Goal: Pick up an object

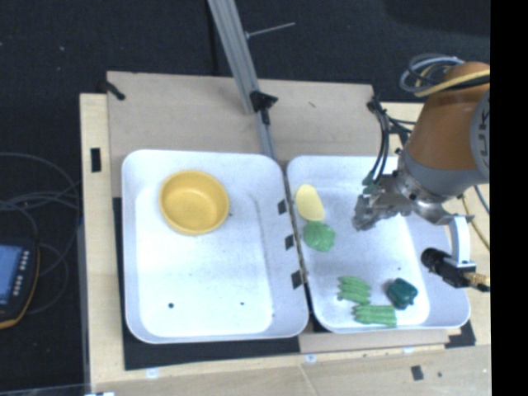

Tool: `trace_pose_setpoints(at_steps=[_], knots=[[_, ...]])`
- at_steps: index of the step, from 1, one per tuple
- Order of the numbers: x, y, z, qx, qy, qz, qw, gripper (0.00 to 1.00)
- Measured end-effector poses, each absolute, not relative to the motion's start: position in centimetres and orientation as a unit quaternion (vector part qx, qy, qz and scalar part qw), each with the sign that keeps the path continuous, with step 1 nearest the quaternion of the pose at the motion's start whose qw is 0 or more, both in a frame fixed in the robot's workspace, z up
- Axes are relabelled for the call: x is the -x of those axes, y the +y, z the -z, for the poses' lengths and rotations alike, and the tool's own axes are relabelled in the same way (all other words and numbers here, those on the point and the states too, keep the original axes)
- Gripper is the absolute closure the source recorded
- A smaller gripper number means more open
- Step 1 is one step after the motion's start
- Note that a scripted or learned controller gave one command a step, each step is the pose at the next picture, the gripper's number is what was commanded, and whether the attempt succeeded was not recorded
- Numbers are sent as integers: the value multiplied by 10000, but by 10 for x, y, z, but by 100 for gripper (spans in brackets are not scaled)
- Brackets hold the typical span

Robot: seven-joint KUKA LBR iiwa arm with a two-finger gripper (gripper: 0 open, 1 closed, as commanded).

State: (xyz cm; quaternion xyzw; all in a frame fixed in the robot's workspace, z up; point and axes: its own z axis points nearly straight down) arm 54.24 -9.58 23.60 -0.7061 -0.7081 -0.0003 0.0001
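Observation:
My gripper (364, 218) hangs over the right bin (429, 320), near its upper middle, pointing down and to the left. Nothing is visible between its tips. To its left in the same bin lie a pale yellow object (309, 203) and, just below that, a round green object (319, 238). Toward the bin's front edge sit a light green ridged piece (354, 288), a second light green piece (375, 314) and a dark teal object (403, 292). A yellow bowl (194, 202) rests in the left bin (140, 304), at its upper left.
A grey metal pole (235, 44) slants down from the top to the seam between the bins. The arm's orange and grey body (445, 147) covers the right bin's upper right corner. A black fitting (441, 266) sits at the right rim. Cables and a handheld device (12, 279) lie far left.

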Motion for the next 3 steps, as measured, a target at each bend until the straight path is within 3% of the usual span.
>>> trace_pose_setpoints(at_steps=[2,3], knots=[[-532,13,-223,7056,-7087,4,2,100],[-536,73,-227,7054,-7088,6,3,100]])
